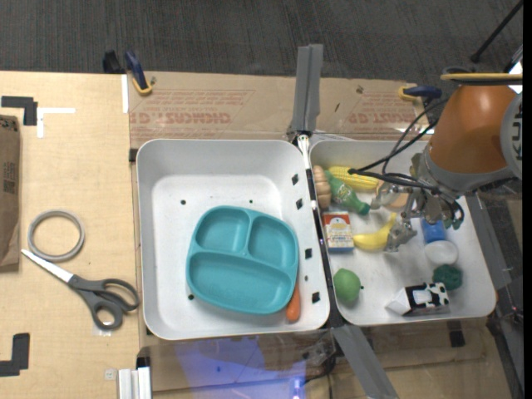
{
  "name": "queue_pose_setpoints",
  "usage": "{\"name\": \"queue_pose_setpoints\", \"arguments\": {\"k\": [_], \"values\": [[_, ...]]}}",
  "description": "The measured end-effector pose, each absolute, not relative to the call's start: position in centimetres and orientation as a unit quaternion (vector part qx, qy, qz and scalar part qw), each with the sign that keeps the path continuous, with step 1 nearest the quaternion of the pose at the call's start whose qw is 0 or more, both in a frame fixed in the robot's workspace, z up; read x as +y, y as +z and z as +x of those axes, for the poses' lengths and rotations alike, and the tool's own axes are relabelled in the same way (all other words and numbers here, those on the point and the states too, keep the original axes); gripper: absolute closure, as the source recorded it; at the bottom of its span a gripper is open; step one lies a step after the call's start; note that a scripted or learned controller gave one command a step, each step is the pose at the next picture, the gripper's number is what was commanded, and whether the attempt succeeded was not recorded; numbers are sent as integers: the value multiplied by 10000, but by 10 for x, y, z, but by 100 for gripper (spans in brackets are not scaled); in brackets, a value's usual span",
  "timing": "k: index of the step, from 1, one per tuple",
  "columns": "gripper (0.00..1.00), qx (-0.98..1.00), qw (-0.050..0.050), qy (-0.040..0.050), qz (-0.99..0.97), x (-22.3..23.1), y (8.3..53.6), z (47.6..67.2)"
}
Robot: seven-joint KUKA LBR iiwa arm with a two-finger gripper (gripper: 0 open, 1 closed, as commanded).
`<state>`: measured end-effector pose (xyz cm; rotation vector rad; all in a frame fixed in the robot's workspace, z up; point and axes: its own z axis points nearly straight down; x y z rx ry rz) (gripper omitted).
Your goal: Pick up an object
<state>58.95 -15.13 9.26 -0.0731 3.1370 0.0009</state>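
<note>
Far left on the bench: a roll of tape (56,234) lying flat, with grey-handled scissors (87,291) just below it, blades pointing up-left; both well apart from the bins.

Left bin (158,189): a teal divided plate (243,258) sits toward the lower middle; an orange carrot (293,307) lies against the plate's lower right edge, beside the wall shared with the other bin.

Right bin (474,302): along its left wall, a small red-and-white box (337,229); above it a corn cob (353,178) with green husk, next to a brown item too small to identify; a yellow banana (373,238) right of the box; a green lime (347,286) lower left; a black-and-white carton (427,298) at the lower edge; a dark green object (447,274) and a blue-and-white item (435,234) toward the right.

Gripper (402,233) is low in the right bin, just beside the banana's right end, under the orange band (470,127); cables cross in front; cannot tell whether the fingers stand apart or together, nor whether they touch the banana.
</note>
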Motion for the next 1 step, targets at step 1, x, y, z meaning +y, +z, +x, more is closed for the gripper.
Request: {"name": "queue_pose_setpoints", "arguments": {"k": [1], "values": [[100, 9997, 45, 2, -228, -151, 103, 591]]}}
